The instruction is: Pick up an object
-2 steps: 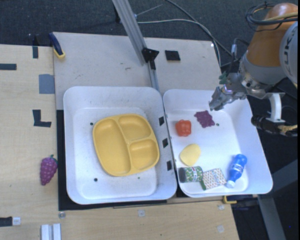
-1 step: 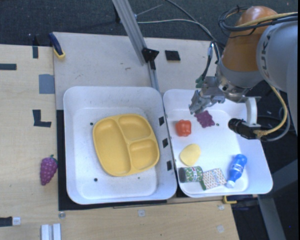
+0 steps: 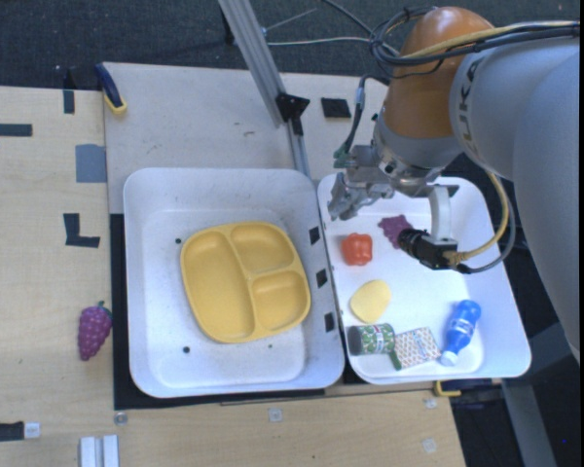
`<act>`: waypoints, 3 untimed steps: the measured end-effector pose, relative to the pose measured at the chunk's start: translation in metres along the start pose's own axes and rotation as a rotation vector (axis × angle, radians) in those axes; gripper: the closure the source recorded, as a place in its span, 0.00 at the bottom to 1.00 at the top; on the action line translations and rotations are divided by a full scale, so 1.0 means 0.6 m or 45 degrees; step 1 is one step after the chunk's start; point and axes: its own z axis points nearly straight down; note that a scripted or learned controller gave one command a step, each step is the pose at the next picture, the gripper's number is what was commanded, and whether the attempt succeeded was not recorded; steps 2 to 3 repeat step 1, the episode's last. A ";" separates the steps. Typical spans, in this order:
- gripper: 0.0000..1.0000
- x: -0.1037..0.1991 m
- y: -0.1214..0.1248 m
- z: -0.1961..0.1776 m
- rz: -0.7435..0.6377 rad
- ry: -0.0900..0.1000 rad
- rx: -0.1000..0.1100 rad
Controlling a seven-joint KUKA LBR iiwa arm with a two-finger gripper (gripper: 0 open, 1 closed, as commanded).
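White right bin [image 3: 496,343]: red object [image 3: 358,250], purple piece [image 3: 393,228], yellow piece [image 3: 371,301], blue bottle [image 3: 459,330], green packet [image 3: 374,340]
End effector [image 3: 348,202]: over the bin's upper left corner — finger state cannot be told
Left bin [image 3: 146,261]: yellow divided tray [image 3: 244,281]
Bench [image 3: 39,290]: purple grapes [image 3: 93,330] — outside the bins

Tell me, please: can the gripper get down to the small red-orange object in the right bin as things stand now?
Probably yes. The gripper hangs just above and left of the small red-orange object, which lies apart on bare floor of the right white bin. The dark purple piece beside it is close, yet not touching.
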 end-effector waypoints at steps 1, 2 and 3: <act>1.00 0.094 -0.011 0.023 0.001 -0.001 0.002; 1.00 0.094 -0.011 0.023 0.001 -0.001 0.002; 1.00 0.094 -0.011 0.023 0.001 -0.001 0.002</act>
